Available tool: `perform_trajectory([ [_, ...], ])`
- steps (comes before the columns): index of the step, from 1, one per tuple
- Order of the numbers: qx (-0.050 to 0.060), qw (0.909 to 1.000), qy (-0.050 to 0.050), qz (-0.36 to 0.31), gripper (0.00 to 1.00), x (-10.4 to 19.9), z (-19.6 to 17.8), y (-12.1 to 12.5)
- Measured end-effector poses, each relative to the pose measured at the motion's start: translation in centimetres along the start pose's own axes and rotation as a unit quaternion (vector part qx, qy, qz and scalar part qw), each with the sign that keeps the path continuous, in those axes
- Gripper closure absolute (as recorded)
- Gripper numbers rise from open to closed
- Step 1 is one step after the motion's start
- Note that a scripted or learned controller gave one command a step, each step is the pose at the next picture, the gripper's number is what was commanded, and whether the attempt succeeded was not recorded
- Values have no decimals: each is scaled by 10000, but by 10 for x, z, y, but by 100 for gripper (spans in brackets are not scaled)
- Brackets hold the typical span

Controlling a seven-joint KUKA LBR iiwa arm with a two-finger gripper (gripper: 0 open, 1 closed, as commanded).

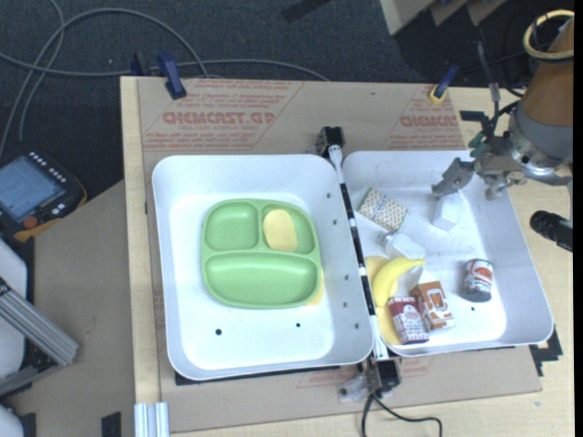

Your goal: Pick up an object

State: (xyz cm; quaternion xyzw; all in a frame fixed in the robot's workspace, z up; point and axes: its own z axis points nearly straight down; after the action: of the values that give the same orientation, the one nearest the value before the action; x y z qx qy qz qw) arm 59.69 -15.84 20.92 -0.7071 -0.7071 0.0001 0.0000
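White bins, two in number, sit side by side on the table (273, 98). Nearest the camera in the right bin (510, 326) lie two small cartons (421, 311), touching, with a banana (390, 277) just beside them and a can (476, 279) apart to the right. Further back lie a pale wrapped item (404, 245), a patterned packet (383, 210) and a small white block (445, 215). Count for that bin: seven objects, one of each kind save the cartons. The left bin (182, 335) holds one green divided tray (261, 253), with something yellow in one compartment. At the far right the arm (547, 107) reaches in, and the hand (474, 178) hangs over the rear of the right bin, above and just behind the white block. Whether its fingers stand apart or together cannot be told from this angle; nothing is seen between them. Judgement: the step in hand is the approach, with no grasp yet made. The white block appears the nearest candidate. The next move would call for a descent centred on that block, with the fingers straddling it and clear of the bin wall, before closing.
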Motion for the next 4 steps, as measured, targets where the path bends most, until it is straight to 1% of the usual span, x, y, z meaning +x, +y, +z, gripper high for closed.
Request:
perform_trajectory([
  [1, -3, 10000, 5, -7, 0, -54, 124, 8],
  [2, -21, 10000, -12, -9, 0, -65, -51, 31],
  [3, 11, 10000, 5, -5, 0, -6, 106, -17],
  [4, 1, 10000, -2, 6, 0, -53, 73, -48],
])
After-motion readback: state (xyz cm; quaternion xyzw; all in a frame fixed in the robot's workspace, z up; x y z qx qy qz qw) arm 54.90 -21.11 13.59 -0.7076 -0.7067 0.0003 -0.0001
